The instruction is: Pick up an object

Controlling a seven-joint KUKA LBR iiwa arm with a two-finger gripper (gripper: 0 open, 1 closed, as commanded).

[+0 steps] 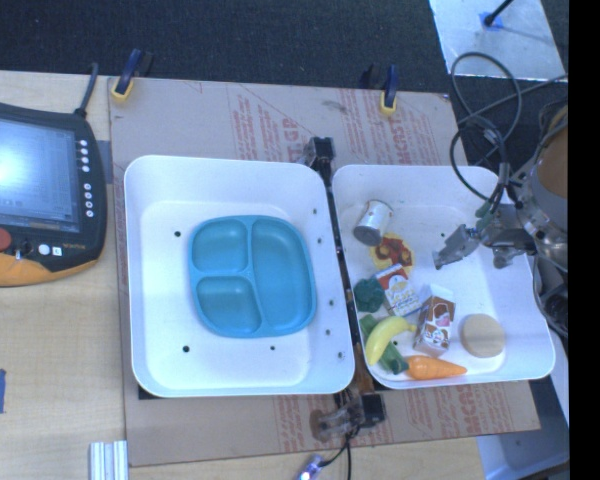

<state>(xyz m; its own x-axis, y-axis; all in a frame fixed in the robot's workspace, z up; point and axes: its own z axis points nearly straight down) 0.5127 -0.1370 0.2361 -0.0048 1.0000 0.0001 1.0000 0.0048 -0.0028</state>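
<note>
Carrot (437, 369), banana (382, 337), carton (436, 325), can (372, 221) crowd right bin (520, 370); left bin (140, 268) holds blue plate (252, 275). Gripper (463, 247) hovers over right bin, fingers apart, empty.

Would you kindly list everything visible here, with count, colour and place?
Bins: 2, white, side by side on the bench.
Divided plate: 1, blue, left bin.
Can: 1, silver, right bin, far side.
Broccoli: 1, green, right bin.
Banana: 1, yellow, right bin, near side.
Carrot: 1, orange, right bin, near edge.
Carton: 1, brown and white, right bin.
Round piece: 1, tan, right bin.
Pendant: 1, black and orange, far left.
Clamps: 2, blue and yellow, far edge.
Gripper: 1, grey, over right bin.
</note>
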